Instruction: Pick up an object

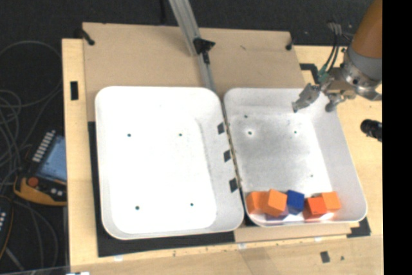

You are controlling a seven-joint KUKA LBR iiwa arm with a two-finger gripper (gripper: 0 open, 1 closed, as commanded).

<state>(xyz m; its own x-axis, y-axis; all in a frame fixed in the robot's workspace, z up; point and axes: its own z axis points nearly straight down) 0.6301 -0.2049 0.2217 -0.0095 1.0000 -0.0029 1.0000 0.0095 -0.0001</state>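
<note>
Along the near wall of the right bin (335,138) lie several blocks: an orange block (267,201) at the left, a blue block (295,200) in the middle and an orange block (320,204) at the right. My gripper (317,98) hangs over the bin's far right corner, well away from the blocks. Its two fingers are spread apart with nothing between them. The grey arm with its orange band enters from the right edge.
The left bin (158,158) lies beside the right one, with small dark clips along the shared edge. A slanted metal rail (183,9) crosses the far side of the bench. Cables and a handheld pendant (45,167) lie on the floor at left.
</note>
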